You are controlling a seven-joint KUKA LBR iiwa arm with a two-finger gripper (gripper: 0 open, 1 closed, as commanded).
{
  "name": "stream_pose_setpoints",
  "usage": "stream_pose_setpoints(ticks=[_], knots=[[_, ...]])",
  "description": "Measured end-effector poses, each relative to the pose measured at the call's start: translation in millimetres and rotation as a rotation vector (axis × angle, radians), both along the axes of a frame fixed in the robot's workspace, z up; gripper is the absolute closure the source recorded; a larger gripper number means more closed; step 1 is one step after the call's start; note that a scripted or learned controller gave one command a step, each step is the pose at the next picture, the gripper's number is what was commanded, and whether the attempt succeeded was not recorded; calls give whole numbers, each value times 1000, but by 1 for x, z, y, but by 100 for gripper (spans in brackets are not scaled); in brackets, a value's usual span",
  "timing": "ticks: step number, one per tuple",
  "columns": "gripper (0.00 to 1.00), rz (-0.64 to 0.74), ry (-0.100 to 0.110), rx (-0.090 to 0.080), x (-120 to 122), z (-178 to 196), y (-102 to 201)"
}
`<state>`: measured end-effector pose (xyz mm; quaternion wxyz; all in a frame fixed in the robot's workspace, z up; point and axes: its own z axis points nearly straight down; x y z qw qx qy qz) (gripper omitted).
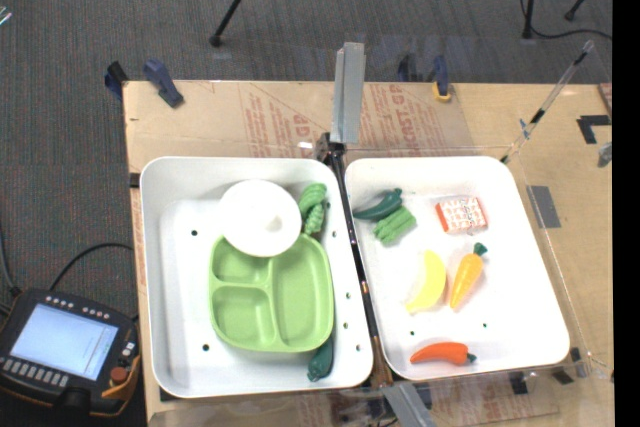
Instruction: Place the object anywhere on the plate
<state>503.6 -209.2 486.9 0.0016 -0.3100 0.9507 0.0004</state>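
Plate (260, 218): left bin, overlapping the green tray (275, 300).
Objects: right bin; banana (428, 281) and carrot (466, 279) lie near-upright, well right of the plate.
Hand: whether apart or together, cannot tell.

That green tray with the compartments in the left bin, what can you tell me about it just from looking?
The green divided tray looks like smooth light-green plastic with rounded corners and three sections: two smaller ones on its left side, one long one on its right. It lies flat on the floor of the left bin. A round white plate overlaps its upper left corner. A dark green toy vegetable lies against its lower right corner.
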Motion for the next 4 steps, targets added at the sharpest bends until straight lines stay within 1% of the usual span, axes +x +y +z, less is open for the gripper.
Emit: stream_pose_setpoints(ticks=[1,2,3,4], knots=[[0,276,1,1,-16,0,-1],[0,701,-1,0,-12,0,-1],[0,969,0,2,-26,0,-1],[0,933,1,3,-28,0,-5]])
